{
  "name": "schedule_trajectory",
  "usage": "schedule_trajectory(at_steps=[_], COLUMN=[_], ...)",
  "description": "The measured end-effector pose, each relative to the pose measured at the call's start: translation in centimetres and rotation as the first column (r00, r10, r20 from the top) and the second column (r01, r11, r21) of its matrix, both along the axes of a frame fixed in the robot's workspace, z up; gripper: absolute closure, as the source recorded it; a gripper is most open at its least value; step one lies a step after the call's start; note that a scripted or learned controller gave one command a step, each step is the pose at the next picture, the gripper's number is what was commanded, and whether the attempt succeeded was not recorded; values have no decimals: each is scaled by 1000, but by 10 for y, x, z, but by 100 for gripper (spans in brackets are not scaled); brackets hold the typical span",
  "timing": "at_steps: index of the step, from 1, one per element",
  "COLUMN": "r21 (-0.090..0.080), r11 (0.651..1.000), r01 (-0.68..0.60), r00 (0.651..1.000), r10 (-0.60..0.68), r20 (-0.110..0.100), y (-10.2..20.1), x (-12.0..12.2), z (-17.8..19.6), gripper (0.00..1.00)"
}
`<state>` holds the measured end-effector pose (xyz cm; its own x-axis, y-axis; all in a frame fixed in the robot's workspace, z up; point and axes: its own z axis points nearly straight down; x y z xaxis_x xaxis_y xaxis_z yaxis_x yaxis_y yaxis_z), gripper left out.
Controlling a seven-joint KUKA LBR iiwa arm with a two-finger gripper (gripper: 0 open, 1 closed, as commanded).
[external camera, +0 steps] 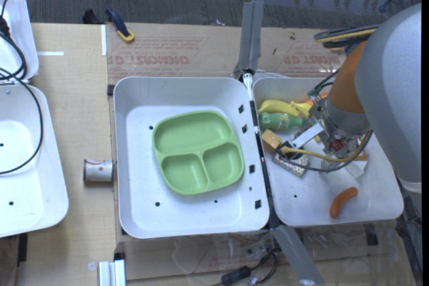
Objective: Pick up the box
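Box (271, 139), small and tan, lies flat in the right bin (305, 211), close to that bin's left wall, about halfway down it. It is turned at a slant, so its corners point up, down, left and right in the camera view. Its long side seems to run from upper left to lower right, but it is small and that is hard to be sure of. I count one box. Just above it lies one green bottle (281, 120) on its side, and above that one yellow banana (280, 106), both pointing left to right. Just below and to the right of the box is one pale speckled block (293, 166), also at a slant. The gripper (320, 143) hangs low in the bin, near the box on its right side, not on it. The big grey arm (395, 84) hides much of it, so I cannot tell if the gripper is spread or pressed together, and nothing can be seen held in it. One orange sausage shape (343, 201) lies near the front of the same bin, well apart from the box. The left bin (131, 211) holds one green plate (198, 152) with three hollows. On the bench (74, 77), left of the two bins, lies one small can (98, 171) on its side.
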<state>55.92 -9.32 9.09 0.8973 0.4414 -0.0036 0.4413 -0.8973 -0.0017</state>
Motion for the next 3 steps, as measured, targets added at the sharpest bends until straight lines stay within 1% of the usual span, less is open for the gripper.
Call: schedule_trajectory(at_steps=[1,2,3], r21=[1,1,1], r11=[996,997,968], r01=[85,81,251], r00=[996,997,968], r10=[-85,-81,-251], r20=[-2,-6,-2], y=[-36,-36,-45], x=[-13,-14,-29], z=[2,9,0], gripper=[0,100,100])
